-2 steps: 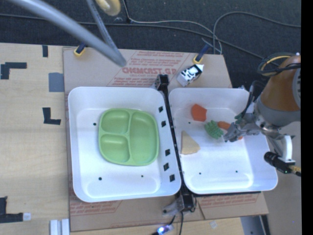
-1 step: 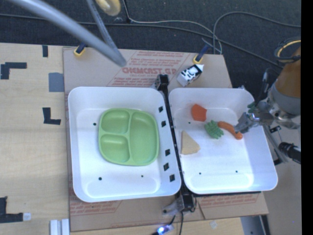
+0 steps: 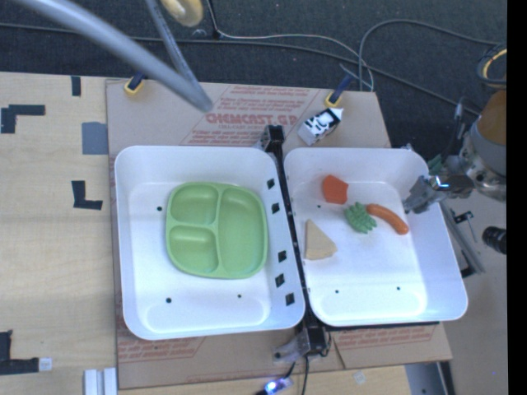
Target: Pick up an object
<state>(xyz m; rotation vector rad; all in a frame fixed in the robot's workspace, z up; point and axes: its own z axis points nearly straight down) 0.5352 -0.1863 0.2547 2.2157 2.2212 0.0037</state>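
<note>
My tool [image 3: 422,192] sits at the right edge of the right bin [image 3: 370,307], just over its rim, with my grey arm reaching in from the right behind it. The view of the tool is small and blurred, so I cannot tell how far it is open; nothing shows between its tips.

The things I could pick up all lie in the right bin. An orange carrot-like piece [image 3: 389,218] lies slanted just left of my tool, near but apart from it. Touching its left end is a small green leafy piece [image 3: 359,218]. Farther back and to the left sits a red-orange block [image 3: 333,189]. Nearer and to the left, close to the divide between the bins, lies a pale tan wedge [image 3: 319,242], perhaps a slice of toy cheese or bread.

The left bin [image 3: 136,303] holds a light green plate with compartments [image 3: 218,229], resting flat in its middle.

Both bins rest on a cardboard sheet [image 3: 247,113] with red printing, which lies on the wooden desk [image 3: 49,245]. On the cardboard beyond the right bin lies a small black and white object [image 3: 319,123].
</note>
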